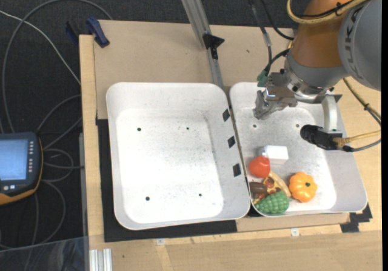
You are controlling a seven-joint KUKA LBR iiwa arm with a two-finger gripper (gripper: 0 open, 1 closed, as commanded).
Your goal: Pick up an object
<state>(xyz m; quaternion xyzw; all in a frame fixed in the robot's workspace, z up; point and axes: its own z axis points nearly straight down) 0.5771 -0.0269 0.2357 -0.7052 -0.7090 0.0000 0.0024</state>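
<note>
Camera view: my end effector [262, 110] hangs over the right white plastic bin [348, 194]; can't tell its opening, nothing visibly held. Small white box [276, 154] sits mid-bin beside a red ball [259, 167]. Looks light, stiff; grip flat sides.

Robotics lab: plywood bench [151, 51] bearing white bins [163, 154], loose cables [36, 39] on dark carpet, handheld control screen [17, 165] at left, metal pole [191, 3] overhead.

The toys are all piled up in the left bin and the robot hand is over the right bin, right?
Not quite. The toys, like the orange pumpkin and red tomato, lie in the right bin, as the camera view shows. The gripper is over the right bin.
</note>
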